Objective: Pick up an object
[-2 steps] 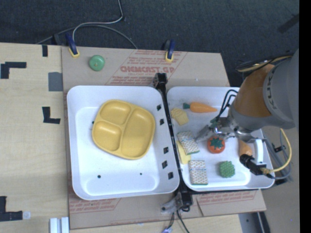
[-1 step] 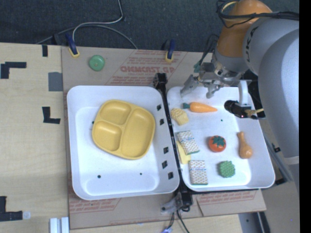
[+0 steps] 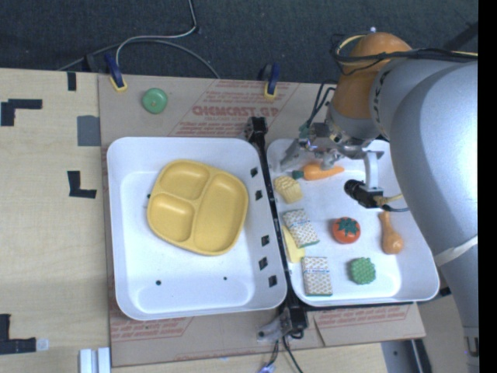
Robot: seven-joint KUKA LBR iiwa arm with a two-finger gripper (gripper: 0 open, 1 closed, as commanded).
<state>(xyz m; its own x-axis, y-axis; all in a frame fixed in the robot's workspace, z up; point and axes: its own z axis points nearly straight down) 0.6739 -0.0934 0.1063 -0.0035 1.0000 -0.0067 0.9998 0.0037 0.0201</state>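
Note:
My gripper (image 3: 312,154) hangs low over the far end of the right bin (image 3: 411,286), under the orange-banded wrist. An orange carrot (image 3: 323,172) lies just in front of it, close below the gripper. A yellow corn piece (image 3: 287,187) sits to the carrot's left. Further forward in the same bin are a red tomato (image 3: 346,230), an orange drumstick-shaped piece (image 3: 390,235), a green round piece (image 3: 361,270), two checkered crackers (image 3: 300,228) (image 3: 316,276) and a yellow slice (image 3: 290,245). I see nothing held.
The left bin (image 3: 132,286) holds a yellow divided plate (image 3: 197,206). A green ball (image 3: 154,100) rests on the cardboard behind the bins. Clamps stand at the cardboard's far edge. The arm's grey body covers the right side.

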